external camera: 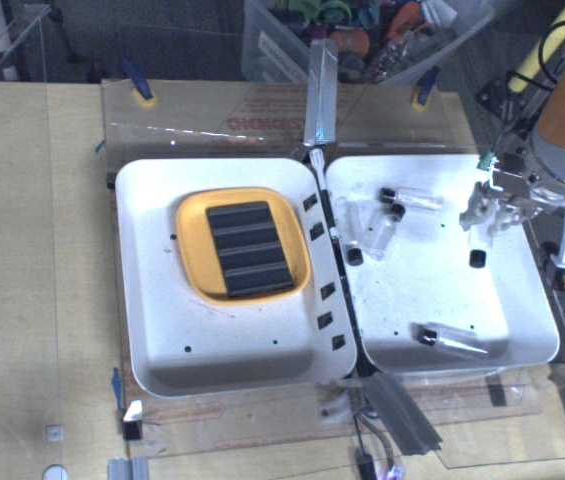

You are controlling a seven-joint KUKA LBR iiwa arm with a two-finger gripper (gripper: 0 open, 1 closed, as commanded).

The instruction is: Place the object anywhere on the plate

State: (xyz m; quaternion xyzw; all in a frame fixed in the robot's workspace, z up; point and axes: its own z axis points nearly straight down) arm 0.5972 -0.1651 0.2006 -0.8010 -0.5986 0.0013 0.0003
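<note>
Above the right bin's (522, 343) far-right corner hovered the hand (489, 211), grip state unclear, presumably seeking a vial (452, 340) for the plate (194, 253).

Readable text: none.
Clear sheet (262, 118) behind the bins: faint reddish printing, too blurred to read.
Elsewhere: no labels or numbers legible.

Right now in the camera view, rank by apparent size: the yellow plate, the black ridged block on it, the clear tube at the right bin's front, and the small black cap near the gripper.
1. yellow plate
2. black ridged block
3. clear tube
4. small black cap
No close calls between them.
</note>
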